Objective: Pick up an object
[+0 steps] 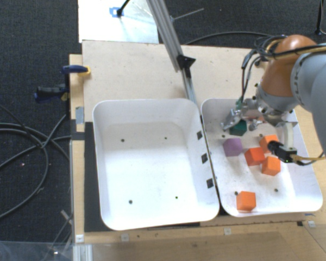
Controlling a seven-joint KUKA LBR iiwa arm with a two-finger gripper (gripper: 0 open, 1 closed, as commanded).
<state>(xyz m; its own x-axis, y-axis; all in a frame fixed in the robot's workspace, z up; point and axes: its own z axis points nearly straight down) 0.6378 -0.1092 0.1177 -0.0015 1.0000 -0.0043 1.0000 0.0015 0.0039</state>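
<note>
My gripper (239, 122) hangs over the back of the right bin (304, 194), with the orange-banded wrist above it. A small teal block (239, 128) sits between its two fingers, which are closed against it. Just in front lies a purple cube (233, 147). Two orange cubes (254, 156) (270, 166) lie right of the purple one. A third orange cube (246, 200) rests near the bin's front wall. Another orange piece (268, 140) is partly hidden behind a black part of the arm's cable.
The left bin (106, 145) stands beside the right one, sharing a middle wall with black clips (204, 157). A slanted metal pole (171, 34) crosses the bench behind the bins. A blue clamp (62, 91) grips the bench's left edge.
</note>
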